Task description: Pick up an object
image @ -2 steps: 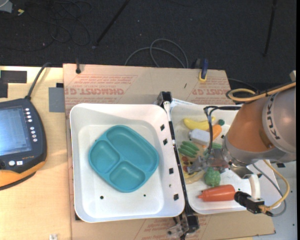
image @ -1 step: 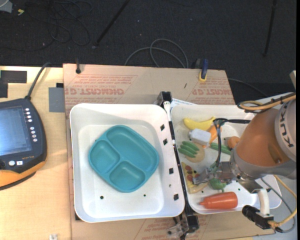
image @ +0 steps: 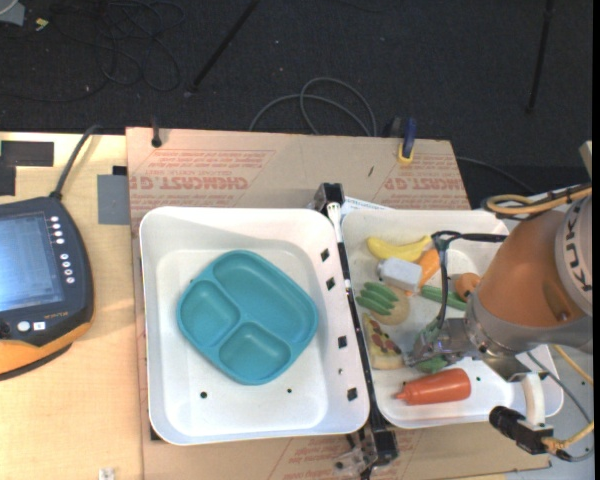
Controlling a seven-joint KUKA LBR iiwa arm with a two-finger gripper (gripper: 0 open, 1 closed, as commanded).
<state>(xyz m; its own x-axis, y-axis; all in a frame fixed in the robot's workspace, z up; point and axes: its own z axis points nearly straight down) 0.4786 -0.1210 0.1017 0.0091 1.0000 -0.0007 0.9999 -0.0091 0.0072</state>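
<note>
- Left bin holds a teal divided plate.
- Right bin holds a banana, green beans, a red bottle.
- Arm is bent low over the right bin; claw state: cannot tell.

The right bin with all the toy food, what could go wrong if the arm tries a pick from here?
1. The right bin is crowded: the banana, green beans and other pieces lie close together, so a grab may catch two things or slip off.
2. The red bottle lies on its side and could roll away when touched.
3. The arm covers part of the bin, hiding what lies under it.
</note>
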